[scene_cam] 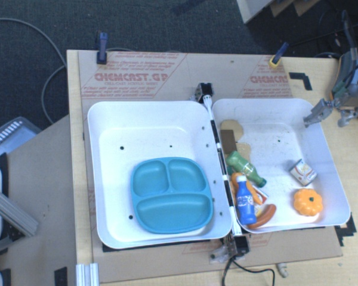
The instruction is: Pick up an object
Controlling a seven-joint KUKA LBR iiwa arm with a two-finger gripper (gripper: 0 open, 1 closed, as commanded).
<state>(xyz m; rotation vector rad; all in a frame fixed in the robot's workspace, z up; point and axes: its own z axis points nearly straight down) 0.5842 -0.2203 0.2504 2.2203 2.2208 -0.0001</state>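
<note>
Pumpkin (308,202) sits isolated near the right bin's (322,137) front corner; likely light, rigid, ribbed. Grasp across its widest middle. Gripper (333,107) hovers at the rim, fingers spread, empty.

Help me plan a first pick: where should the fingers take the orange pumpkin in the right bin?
Come straight down on the orange pumpkin and close across its round sides. It sits apart from the small carton and bottles, though the right bin wall is close.
</note>
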